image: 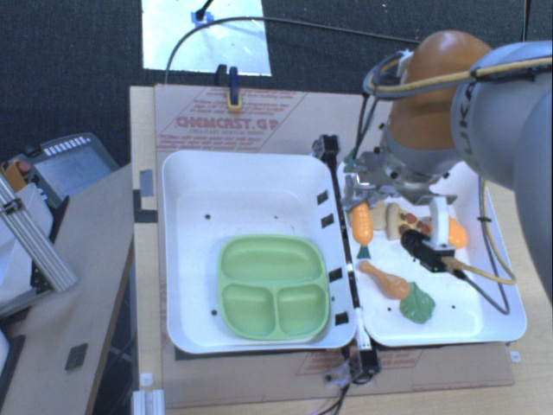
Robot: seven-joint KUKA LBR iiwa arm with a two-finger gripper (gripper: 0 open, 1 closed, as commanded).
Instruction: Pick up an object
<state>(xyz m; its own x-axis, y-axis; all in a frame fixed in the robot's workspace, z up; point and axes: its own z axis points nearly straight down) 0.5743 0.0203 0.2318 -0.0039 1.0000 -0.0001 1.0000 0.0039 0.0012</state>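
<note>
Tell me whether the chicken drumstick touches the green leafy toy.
Touching. In the camera view, the drumstick's thick end meets the green leafy toy with no white bin floor between them.

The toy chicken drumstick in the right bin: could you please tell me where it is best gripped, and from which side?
Probably at the thick orange end of the drumstick, coming straight down, jaws across its width. It lies flat and slantwise on the right bin floor; the green leafy toy crowds that end, so the narrow handle end towards the carrot is the fallback.
</note>
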